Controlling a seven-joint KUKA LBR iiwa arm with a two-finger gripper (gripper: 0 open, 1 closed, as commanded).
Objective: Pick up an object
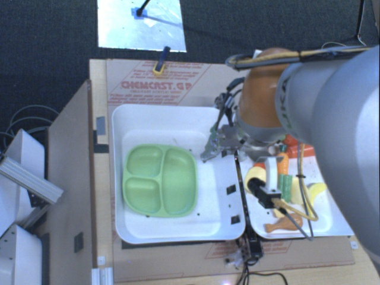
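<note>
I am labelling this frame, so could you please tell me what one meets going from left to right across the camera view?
Green divided plate in the left bin → end effector → pile of toy food in the right bin.

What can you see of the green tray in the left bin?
The green tray is a pale green, plastic-looking divided plate with rounded corners and three compartments: two small on its left, one long on its right. It lies flat, face up, on the floor of the left bin, slightly left of centre. Nothing visibly lies in it.
</note>
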